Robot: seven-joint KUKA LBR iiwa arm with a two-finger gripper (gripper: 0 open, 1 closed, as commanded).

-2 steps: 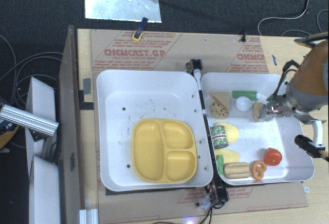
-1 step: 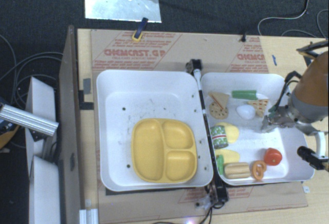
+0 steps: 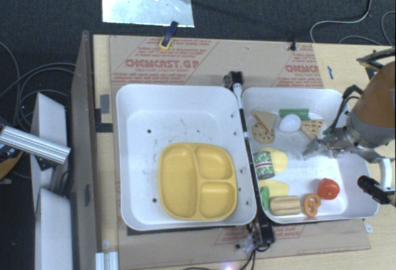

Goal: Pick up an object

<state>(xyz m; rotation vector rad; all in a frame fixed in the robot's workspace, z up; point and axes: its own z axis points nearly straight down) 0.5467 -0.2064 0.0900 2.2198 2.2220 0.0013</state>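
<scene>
The right white bin (image 3: 334, 100) holds several toy foods. At the back lie a green bar (image 3: 293, 113), a white egg (image 3: 289, 123), a tan wedge (image 3: 266, 119), a round cracker (image 3: 263, 134) and a toast slice (image 3: 311, 127). A small can (image 3: 264, 165) leans by a yellow piece (image 3: 278, 160). Along the front lie a bun (image 3: 285, 205), an orange ring (image 3: 311, 204) and a red tomato (image 3: 328, 189). My gripper (image 3: 317, 146) hangs low over the bin's right middle, just in front of the toast slice, with nothing seen in it.
The left white bin (image 3: 142, 108) holds a yellow divided plate (image 3: 198, 180). The arm (image 3: 374, 111) enters from the right over the right bin's edge. A black clamp (image 3: 235, 80) sits between the bins at the back. Cables lie on the floor.
</scene>
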